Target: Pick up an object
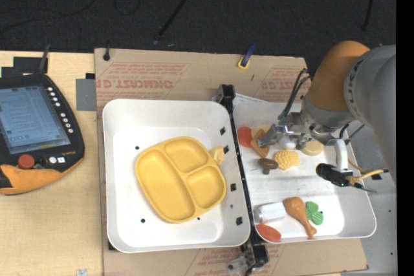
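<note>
Even, moderately bright overhead light; soft shadows; mild glare on white bins (123,139); dark background; slightly soft focus

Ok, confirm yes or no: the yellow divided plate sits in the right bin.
No, the yellow divided plate lies in the left bin.

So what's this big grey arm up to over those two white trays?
The grey arm reaches in from the right, and its gripper is low over the right bin, close above a yellow corn cob. That bin also holds other toy food, including a drumstick and something green. The left bin holds a yellow divided plate. I can't see anything held between the fingers, so nothing looks picked up yet.
</note>
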You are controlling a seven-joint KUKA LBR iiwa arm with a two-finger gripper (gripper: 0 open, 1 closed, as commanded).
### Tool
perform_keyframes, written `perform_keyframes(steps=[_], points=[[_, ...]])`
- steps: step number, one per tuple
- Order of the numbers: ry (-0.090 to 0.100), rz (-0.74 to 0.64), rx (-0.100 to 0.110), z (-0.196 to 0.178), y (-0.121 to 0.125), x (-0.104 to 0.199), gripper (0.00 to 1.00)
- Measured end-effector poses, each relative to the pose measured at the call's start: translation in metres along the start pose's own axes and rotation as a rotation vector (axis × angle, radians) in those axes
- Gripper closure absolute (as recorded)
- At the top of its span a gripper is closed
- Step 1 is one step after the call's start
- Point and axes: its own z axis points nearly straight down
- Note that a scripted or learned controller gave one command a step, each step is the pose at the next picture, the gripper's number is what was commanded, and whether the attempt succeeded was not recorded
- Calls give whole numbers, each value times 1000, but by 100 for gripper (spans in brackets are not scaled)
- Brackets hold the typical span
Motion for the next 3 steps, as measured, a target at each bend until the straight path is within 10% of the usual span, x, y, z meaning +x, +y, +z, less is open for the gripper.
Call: perform_keyframes(steps=[1, 3], points=[[-4, 1, -3, -14, 1, -3, 100], [-3, 2, 0, -126, 8, -12, 100]])
